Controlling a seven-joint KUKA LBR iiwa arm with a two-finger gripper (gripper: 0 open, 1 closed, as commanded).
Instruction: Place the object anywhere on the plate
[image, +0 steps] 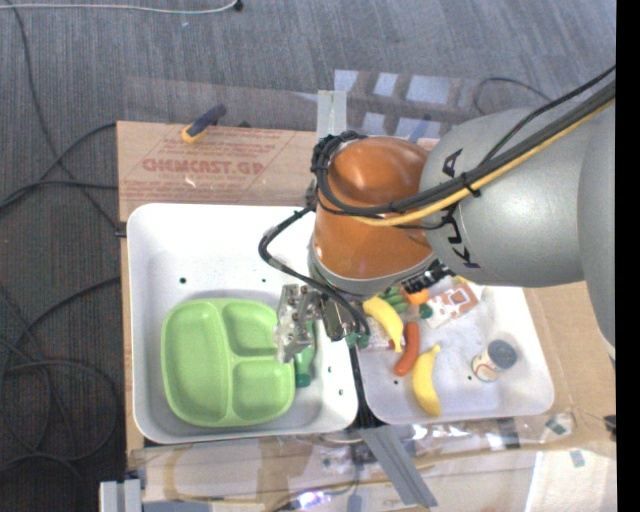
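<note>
Grey carpet and a flattened cardboard sheet (200, 165) underlie the bench, where I see two white bins: the left bin (200, 230) bears a green divided plate (215, 365), the right bin (520, 395) a scatter of toy food. My arm (420, 220) reaches over the shared rim, its gripper (297, 335) poised at the plate's right edge. Whether the jaws are released or clenched I cannot tell; the metal parts blur together. Below them, a small green object (303, 370) lies or hangs just beside the plate's lower right compartment, against the bin floor; I judge it the task's thing, though contact with the gripper is unclear. It looks slim, dark green, smooth-skinned, perhaps a toy vegetable. I expect it to be light, stiff plastic, somewhat slippery, best pinched across its narrow middle. Two yellow bananas (427, 380), a red-orange piece (405, 355) and a small round tin (497, 357) rest in the right bin.
</note>
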